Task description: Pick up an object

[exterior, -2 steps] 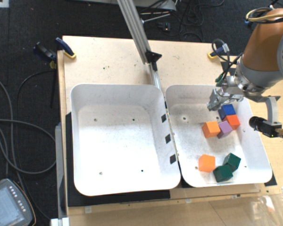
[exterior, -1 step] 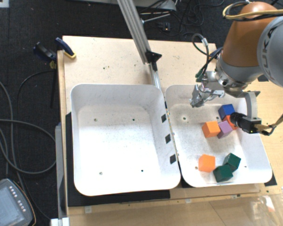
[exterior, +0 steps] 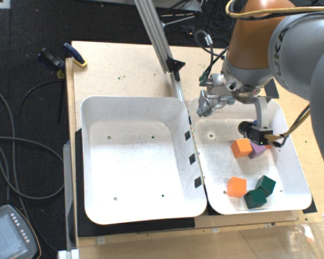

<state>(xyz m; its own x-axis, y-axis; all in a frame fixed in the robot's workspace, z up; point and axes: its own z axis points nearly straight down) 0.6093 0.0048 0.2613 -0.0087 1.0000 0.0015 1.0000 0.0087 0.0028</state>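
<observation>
Operator: Report the position of the gripper (exterior: 206, 106).

Technician: The gripper hangs over the far left corner of the right bin (exterior: 291, 161), close to the wall shared with the left bin (exterior: 92, 144). Whether it is open or closed cannot be told; nothing is visibly in its grasp.

Operator: Locate the candidate objects.

Technician: All lie in the right bin. One orange block (exterior: 241, 148) touches a purple block (exterior: 257, 149) mid-bin. A second orange block (exterior: 237, 187) sits nearer the front, just beside two dark green blocks (exterior: 261, 192) that touch one another.

Operator: State the failure risks.

Technician: The gripper stands well apart from every block. A straight descent from here would probably meet bare bin floor or the bin wall. Adjacent blocks present a second risk: a finger may land on the neighbour and push the target aside, or wedge both.
</observation>
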